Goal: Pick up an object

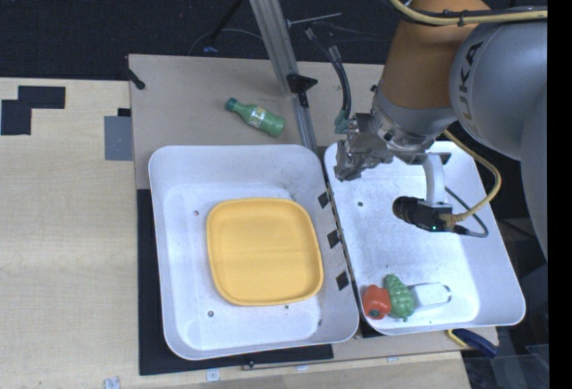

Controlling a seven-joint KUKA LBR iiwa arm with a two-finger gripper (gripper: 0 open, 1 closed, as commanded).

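From the right-hand shallow white bin (483, 289), the grey arm's jaws (350, 165), whose state I cannot tell, hang at its far-left corner and should cross to the near edge, dropping squarely over the small red-and-green toy vegetable (390, 300).

Even overhead light, soft shadows; white bins (179, 199) bright, slight glare; bkgd dark; mild softness overall.
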